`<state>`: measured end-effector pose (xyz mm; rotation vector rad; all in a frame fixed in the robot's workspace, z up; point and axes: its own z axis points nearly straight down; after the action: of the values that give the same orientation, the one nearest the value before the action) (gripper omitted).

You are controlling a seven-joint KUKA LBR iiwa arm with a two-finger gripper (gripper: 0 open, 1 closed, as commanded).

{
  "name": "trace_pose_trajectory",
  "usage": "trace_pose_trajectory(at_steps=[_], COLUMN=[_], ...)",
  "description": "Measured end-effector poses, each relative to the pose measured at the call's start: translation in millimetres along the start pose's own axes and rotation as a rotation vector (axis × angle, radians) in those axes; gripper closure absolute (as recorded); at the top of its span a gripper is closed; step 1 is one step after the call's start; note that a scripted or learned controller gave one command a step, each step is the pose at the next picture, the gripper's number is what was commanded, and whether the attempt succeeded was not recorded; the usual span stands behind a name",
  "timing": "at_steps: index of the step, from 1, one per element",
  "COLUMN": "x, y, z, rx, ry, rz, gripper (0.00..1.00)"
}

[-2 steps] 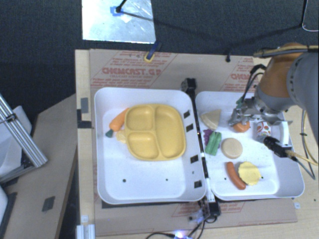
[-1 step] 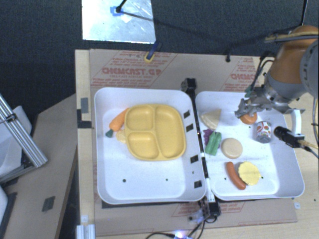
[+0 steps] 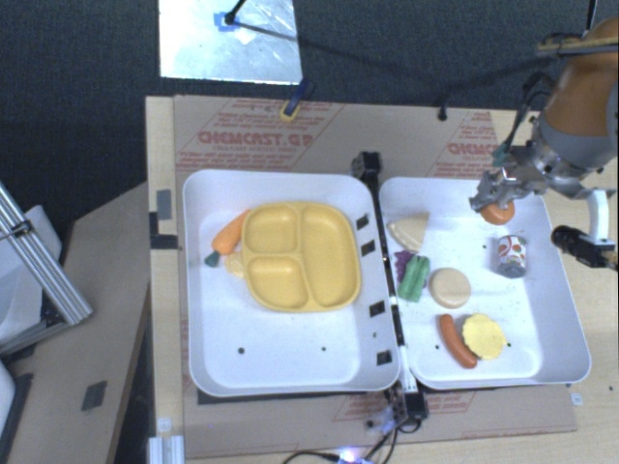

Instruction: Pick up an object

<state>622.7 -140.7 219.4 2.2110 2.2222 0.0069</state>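
My gripper (image 3: pixel 496 201) hangs over the far right part of the right bin (image 3: pixel 571 341), at the end of the grey arm with its orange band (image 3: pixel 583 95). A small round orange object (image 3: pixel 500 215) sits between the fingertips, and the gripper is shut on it. Just in front of it in the same bin stands a small printed can (image 3: pixel 511 254). Also there are a cream wedge (image 3: pixel 409 230), a green pickle (image 3: pixel 415 276), a beige round bun (image 3: pixel 450 286), a red sausage (image 3: pixel 456 340) and a yellow disc (image 3: pixel 483 336).
The left bin (image 3: pixel 290 365) holds a yellow divided plate (image 3: pixel 295 256), with a carrot (image 3: pixel 230 232) and small bits at its left edge. A black hinge strip (image 3: pixel 382 259) separates the bins. A silver sheet (image 3: pixel 229 27) lies beyond the bench.
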Motion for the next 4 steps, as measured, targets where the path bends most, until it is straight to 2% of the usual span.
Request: trace_pose_trajectory(at_steps=[3,4], x=[144,204], y=[-65,-69], z=[-19,-14], rx=[0.009,0.009], ry=[0.005,0.005], rz=[-0.004,-0.003], gripper=[1.00,1.00])
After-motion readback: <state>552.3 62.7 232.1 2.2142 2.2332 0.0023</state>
